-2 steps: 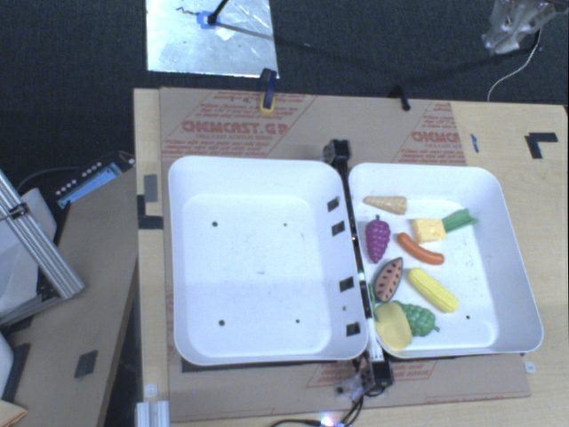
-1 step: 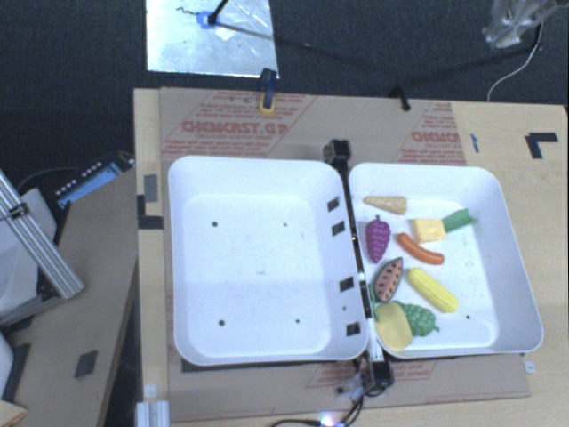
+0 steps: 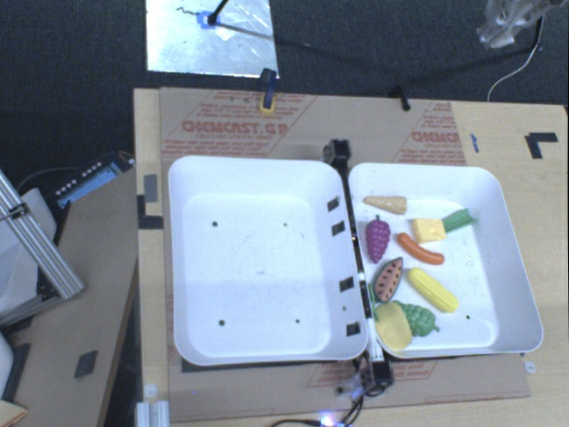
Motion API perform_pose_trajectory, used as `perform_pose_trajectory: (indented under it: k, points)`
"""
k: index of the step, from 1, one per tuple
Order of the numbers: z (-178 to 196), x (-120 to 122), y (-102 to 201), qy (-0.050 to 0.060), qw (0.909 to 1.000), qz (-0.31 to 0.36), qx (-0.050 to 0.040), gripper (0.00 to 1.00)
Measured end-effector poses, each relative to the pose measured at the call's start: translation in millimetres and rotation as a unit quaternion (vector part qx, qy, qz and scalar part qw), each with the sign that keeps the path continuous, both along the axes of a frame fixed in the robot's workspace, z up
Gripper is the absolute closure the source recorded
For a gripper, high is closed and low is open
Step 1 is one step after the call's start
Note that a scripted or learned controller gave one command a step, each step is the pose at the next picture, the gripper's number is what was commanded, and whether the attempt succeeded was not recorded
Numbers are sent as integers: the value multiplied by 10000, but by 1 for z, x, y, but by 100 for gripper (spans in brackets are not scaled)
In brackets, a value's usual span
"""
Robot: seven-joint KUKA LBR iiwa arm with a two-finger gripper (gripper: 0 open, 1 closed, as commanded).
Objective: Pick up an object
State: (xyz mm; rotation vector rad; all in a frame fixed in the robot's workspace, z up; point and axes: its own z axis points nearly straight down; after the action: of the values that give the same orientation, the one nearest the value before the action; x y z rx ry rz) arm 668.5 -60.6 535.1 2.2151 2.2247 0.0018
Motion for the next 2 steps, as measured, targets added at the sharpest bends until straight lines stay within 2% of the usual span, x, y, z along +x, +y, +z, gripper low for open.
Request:
perform_pose_trajectory:
  k: [2]
  points:
    - [0, 0, 17, -1, 10000, -2, 1, 100]
